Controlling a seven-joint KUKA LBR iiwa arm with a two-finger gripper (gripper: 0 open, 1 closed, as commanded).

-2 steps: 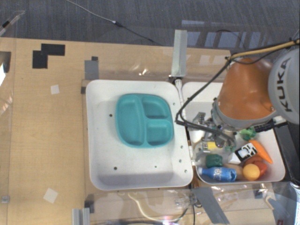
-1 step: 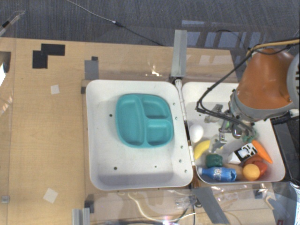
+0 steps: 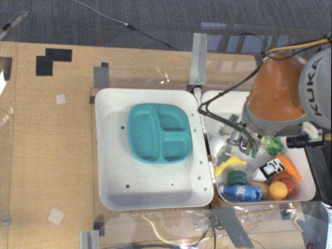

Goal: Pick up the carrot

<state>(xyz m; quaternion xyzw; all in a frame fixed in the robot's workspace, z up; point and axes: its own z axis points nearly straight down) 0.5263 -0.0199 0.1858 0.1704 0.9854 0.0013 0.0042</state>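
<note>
The carrot (image 3: 290, 167) is orange and tapered. It lies in the right bin (image 3: 310, 190) near that bin's right wall, next to a black-and-white cube (image 3: 272, 168). My gripper (image 3: 237, 148) hangs over the middle-left of the right bin, to the left of the carrot and apart from it. It is open, with nothing between its fingers. A yellow toy (image 3: 230, 164) lies just below it.
Along the right bin's front sit a dark green toy (image 3: 237, 177), a blue bottle (image 3: 243, 192), an orange ball (image 3: 278, 190) and a red piece (image 3: 289, 183). A light green item (image 3: 270, 143) lies by the wrist. The left bin (image 3: 111, 154) bears a teal divided plate (image 3: 158, 133).
</note>
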